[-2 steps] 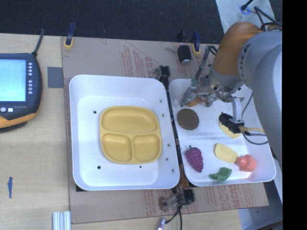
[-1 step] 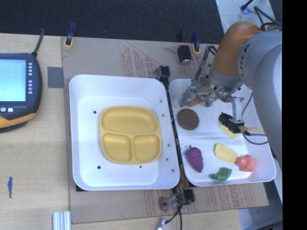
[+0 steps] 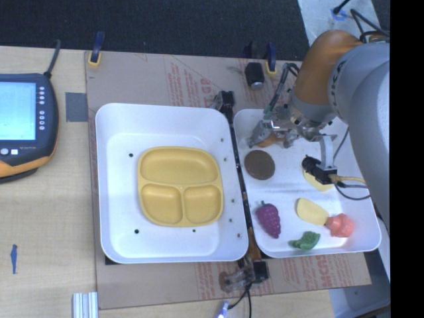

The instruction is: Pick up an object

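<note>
Hung low over the far end of the right bin [image 3: 371, 244], the gripper [image 3: 278, 132]; could not tell how far open, and saw nothing held in it. Just below the gripper, on the bin floor, lay a brown round disc [image 3: 260, 165], and further toward the near end a purple grape bunch [image 3: 269, 219], a green piece [image 3: 305, 241], a yellow piece [image 3: 311, 211] and a pink piece [image 3: 340, 225]. To the left of the gripper, in the left bin [image 3: 112, 177], sat a yellow divided plate [image 3: 180, 185].
</note>
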{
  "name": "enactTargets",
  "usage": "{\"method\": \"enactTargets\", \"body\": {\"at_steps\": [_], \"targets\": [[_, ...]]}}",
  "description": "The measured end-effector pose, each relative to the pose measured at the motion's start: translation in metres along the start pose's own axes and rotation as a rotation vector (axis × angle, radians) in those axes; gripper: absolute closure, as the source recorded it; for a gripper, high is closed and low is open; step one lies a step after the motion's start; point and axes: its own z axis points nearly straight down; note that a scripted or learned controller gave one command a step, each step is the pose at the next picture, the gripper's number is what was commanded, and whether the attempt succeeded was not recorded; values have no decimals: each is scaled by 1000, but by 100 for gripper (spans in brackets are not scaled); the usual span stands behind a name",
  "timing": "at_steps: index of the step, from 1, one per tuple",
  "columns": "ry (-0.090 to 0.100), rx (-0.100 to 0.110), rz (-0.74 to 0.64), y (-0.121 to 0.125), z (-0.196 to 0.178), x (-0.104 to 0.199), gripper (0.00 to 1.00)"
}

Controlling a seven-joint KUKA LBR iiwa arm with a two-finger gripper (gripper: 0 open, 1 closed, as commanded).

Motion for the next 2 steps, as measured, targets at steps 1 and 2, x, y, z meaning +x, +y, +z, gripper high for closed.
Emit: {"method": "enactTargets", "body": {"at_steps": [1,2], "targets": [[-1,-1,2,0,0,-3,0],[0,0,1,0,0,1,0]]}}
